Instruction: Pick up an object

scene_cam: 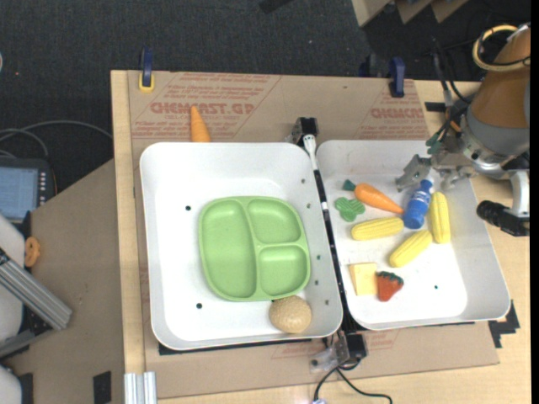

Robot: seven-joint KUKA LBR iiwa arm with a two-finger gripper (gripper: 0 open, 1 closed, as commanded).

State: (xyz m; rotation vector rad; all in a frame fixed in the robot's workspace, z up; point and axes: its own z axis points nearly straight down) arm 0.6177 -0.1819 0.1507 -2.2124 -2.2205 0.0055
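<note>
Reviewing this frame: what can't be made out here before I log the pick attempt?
- Gripper: its metal parts blur together above the blue bottle; finger state and contact cannot be told.
- Arm: cut off by the right edge.
- Round beige item beside the green tray: too indistinct to identify.

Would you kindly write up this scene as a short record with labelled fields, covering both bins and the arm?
left bin: green divided plate; tan round bun at its near edge
right bin: carrot, blue bottle, three corn cobs, strawberry, yellow cheese slice, green piece
outside bins: orange carrot on the cardboard behind the left bin
gripper: above the right bin's far side, near the blue bottle; nothing seen between its fingers
</note>
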